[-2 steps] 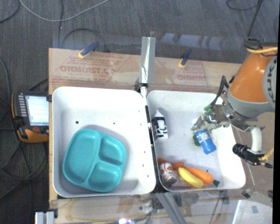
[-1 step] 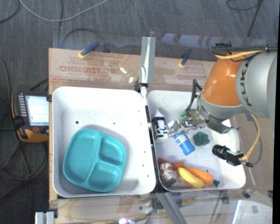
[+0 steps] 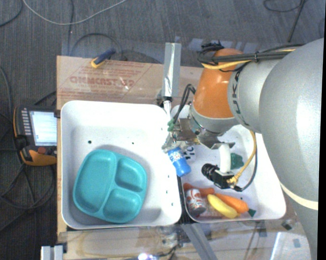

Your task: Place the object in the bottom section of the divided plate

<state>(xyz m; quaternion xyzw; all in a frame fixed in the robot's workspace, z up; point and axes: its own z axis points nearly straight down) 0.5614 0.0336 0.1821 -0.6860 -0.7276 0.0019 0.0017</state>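
The pincer hung over the rim between the two bins, and a small blue cylinder with a white label jutted out slantwise just beneath it, tilted down toward the right; it looked to be caught there at its upper end, though from where I stood I could not tell how wide the pincer stood, the wrist covering it. Above it bulked the grey arm with its orange band, reaching in from the right and hiding much of the right-hand shallow white bin. In the near part of that bin lay an orange carrot-shaped toy, a yellow banana-shaped piece touching it, and a red-and-white item just beside those. A dark green bit showed behind a white post. The left-hand white bin held the teal divided plastic plate, lying flat toward its near corner, well apart from the blue cylinder. A brown cardboard sheet lay on the surface behind the left-hand bin.
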